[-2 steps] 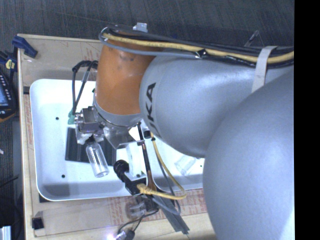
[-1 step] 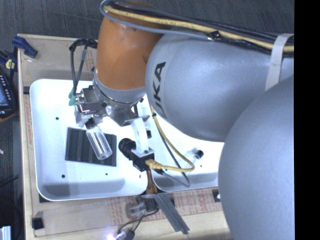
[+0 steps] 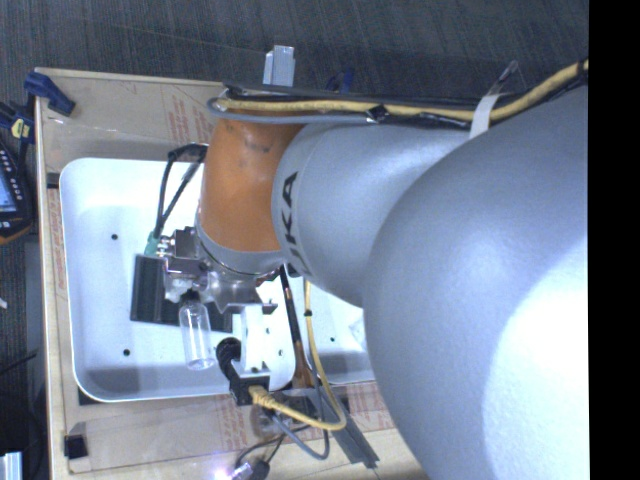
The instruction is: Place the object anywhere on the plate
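1. A shallow white plastic bin [image 3: 100,268] sits at the left of the bench.
2. Over its right half hangs the grey two-finger gripper [image 3: 175,286], black block at its left; grip state cannot be told.
3. Any object or plate is hidden.
4. The large grey arm with orange band [image 3: 245,193] covers everything rightward.

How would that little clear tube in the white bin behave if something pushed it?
The tube looks like see-through plastic or glass, so probably light and stiff, maybe slippery. It appears round-sided, so a sideways nudge could roll it across the bin. If glass, it could crack.
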Controlling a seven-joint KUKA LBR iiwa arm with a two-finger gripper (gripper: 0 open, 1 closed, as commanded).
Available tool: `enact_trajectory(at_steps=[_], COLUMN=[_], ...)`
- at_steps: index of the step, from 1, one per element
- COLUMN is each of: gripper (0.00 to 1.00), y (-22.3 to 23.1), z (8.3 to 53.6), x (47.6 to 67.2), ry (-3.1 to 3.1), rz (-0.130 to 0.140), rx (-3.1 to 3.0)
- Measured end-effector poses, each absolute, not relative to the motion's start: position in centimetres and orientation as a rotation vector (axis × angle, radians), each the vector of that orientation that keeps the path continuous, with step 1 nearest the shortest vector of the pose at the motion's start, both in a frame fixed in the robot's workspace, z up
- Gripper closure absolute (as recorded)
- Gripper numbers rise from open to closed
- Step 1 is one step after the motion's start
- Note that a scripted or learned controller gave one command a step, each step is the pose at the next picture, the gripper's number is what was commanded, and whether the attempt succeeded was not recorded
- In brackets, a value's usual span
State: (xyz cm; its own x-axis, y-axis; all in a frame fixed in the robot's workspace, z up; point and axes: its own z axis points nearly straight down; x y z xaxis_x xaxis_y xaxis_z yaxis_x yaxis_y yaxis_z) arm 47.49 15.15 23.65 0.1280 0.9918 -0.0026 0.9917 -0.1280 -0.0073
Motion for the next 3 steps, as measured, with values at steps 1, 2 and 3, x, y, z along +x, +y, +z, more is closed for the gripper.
enact_trajectory(at_steps=[1,2,3], gripper=[1.00,1.00,1.00], y=[13.5,10.4,5.9], z=[20.2,13.1,19.1], x=[50.8,54.4,48.9], ry=[-2.066,-1.826,-2.177], rz=[0.013,0.013,0.006], rx=[-2.361,-2.550,-2.259])
